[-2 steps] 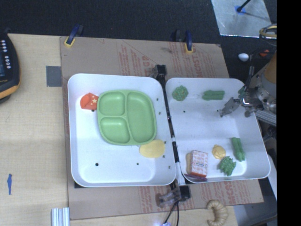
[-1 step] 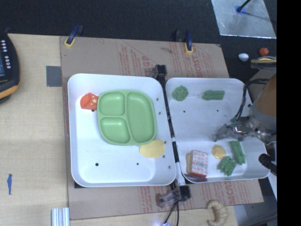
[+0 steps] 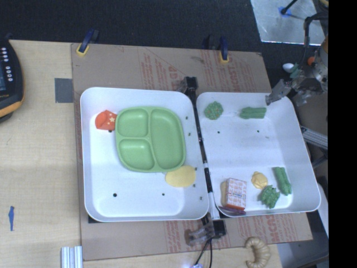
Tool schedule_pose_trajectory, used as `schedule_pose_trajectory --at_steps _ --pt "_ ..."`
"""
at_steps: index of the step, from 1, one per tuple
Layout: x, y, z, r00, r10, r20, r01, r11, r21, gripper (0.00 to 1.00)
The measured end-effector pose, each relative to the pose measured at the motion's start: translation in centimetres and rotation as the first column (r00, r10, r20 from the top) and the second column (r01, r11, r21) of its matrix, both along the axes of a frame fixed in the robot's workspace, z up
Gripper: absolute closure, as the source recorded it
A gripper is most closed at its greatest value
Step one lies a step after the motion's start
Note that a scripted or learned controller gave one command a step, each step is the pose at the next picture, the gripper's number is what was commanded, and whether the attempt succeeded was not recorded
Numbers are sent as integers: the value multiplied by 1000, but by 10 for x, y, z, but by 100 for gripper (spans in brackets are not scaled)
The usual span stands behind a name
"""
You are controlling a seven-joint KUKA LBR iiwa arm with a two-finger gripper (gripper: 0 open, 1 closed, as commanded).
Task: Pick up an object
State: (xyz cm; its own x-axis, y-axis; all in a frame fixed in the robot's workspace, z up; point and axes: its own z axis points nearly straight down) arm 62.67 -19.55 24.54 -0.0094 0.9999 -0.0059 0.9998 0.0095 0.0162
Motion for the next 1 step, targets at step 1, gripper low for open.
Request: schedule_pose_trajectory --at_steps 1 --pt "-90 -17 -108 999 -10 -33 10 1000 10 0"
